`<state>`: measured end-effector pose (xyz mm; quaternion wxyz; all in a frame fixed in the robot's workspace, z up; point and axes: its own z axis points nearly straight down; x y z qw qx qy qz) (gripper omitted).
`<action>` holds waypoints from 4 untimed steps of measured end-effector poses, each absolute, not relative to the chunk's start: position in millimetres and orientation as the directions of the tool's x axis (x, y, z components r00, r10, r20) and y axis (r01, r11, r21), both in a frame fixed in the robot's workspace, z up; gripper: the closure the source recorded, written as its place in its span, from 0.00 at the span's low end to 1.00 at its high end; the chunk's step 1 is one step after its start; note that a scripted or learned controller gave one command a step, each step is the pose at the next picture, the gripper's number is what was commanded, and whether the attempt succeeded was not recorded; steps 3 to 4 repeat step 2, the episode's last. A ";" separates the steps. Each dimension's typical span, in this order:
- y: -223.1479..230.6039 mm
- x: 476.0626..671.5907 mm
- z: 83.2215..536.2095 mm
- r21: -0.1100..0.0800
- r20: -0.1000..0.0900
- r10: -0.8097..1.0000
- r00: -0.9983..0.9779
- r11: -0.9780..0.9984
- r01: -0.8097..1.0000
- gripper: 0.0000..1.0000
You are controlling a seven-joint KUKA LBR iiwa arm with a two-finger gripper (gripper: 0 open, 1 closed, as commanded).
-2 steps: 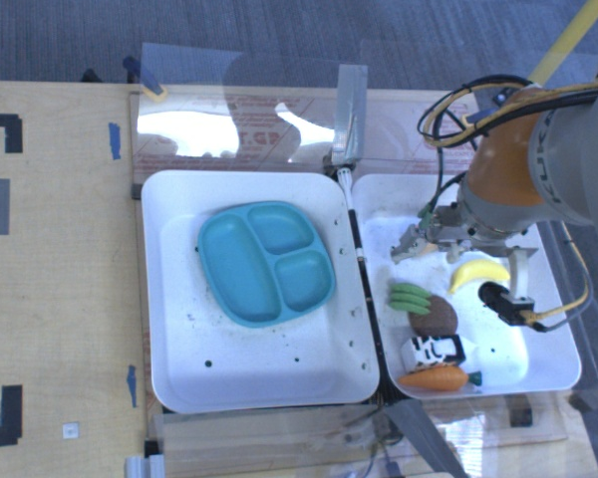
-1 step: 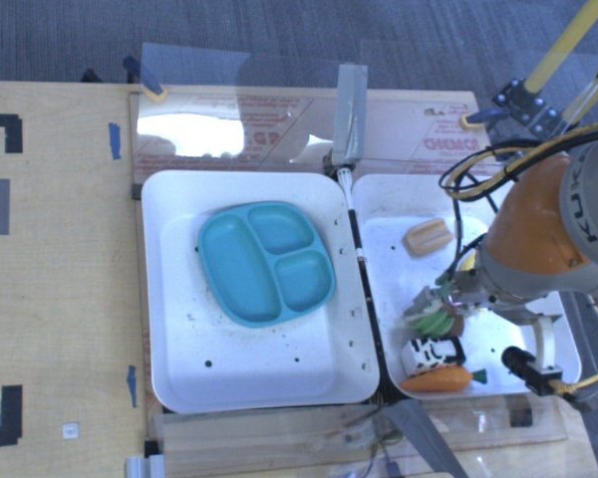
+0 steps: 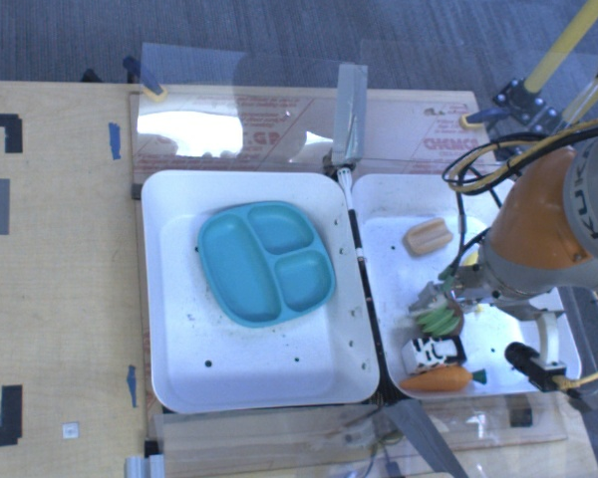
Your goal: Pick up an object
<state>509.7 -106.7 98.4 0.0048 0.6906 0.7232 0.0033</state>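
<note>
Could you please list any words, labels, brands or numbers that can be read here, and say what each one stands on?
"KU", the start of a cut-off word, on the grey arm at the right edge.
Red printing on the clear panel behind the bins: mirrored and blurred, not readable.
More red printing on that panel's right end: too small to read.
</note>
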 end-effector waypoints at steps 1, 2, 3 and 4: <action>-50.0 616.1 190.1 0.013 0.000 0.987 -0.159 0.159 0.987 1.00; -52.7 614.4 196.0 0.005 -0.002 0.988 -0.156 0.156 0.988 1.00; -52.7 614.4 196.0 0.005 -0.002 0.988 -0.156 0.156 0.988 1.00; -52.7 614.4 196.0 0.005 -0.002 0.988 -0.156 0.156 0.988 1.00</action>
